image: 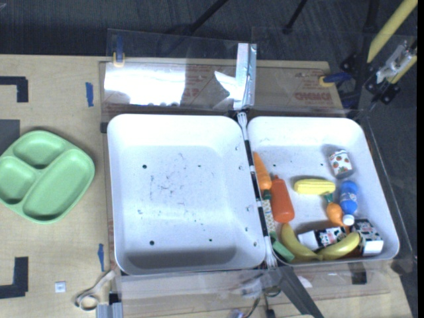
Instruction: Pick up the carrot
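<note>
Lying nearest, off the front of the bins, a tan loop (89, 298) of unclear kind; just behind it, curling along the near wall of the right bin (381, 177), a banana (331, 247)

Resting against the divider at that bin's left side, pointing away from the camera: the carrot (262, 169), slim and orange, with green at its near end, and touching or almost touching a fatter orange-red bottle (283, 201) on its right

Hanging at the upper right, well apart from the bins, a pale mechanism that may be the gripper (392, 65); being too small and blurred, giving no way to tell whether spread or closed

Judging the carrot as a light, stiff toy, probably smooth and tapering, so likely slipping if pinched near the tip. Favouring a hold across the thicker middle, closing along the divider's line rather than across it, since wall on one side and bottle on the other are leaving little room
</note>
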